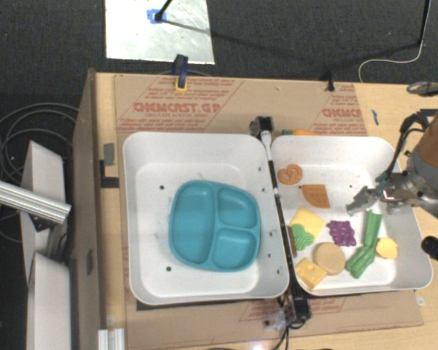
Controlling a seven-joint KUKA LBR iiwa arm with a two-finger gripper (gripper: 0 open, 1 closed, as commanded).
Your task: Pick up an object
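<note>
The right bin (350, 149) holds several toy foods. Among them are a pretzel (290, 173), an orange slice of toast (315, 195), a yellow cheese piece (312, 220), purple grapes (341, 232), a tan round cookie (328, 257), two green sticks (371, 230) (360, 261) and a small yellow lemon (385, 249). My gripper (379, 201) hangs low over the right part of this bin, just above the top end of the upper green stick. It stands open, and nothing shows between its fingers.
A teal divided plate (214, 224) lies in the left bin (150, 195). A green leafy piece (301, 236) and a yellow wedge (311, 272) sit near the divider between the bins. The arm's orange band (432, 146) is at the right edge.
</note>
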